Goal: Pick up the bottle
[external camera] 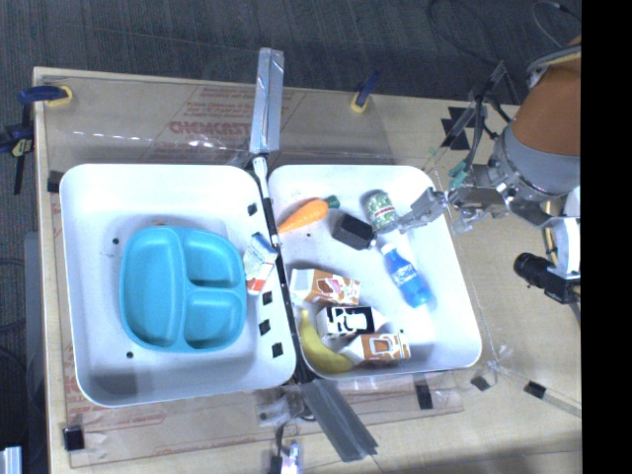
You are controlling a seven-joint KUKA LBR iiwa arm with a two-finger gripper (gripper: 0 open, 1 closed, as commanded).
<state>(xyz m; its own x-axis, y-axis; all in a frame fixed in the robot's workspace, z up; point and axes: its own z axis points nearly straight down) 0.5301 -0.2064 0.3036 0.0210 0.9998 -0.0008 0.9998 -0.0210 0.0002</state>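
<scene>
Blue plastic, the bottle is lying on its side in the right bin, just below the gripper. Whether the gripper is apart or together, I cannot tell. A green can is sitting just beside the gripper; a descending grasp is risking catching the can or rolling the bottle away.

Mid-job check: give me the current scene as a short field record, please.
target: blue bottle, lying in right bin, near its right wall
gripper: above right bin's upper right, beside green can; not on bottle
right bin, other items: carrot, black block, banana, snack packets
left bin: blue divided tray
</scene>
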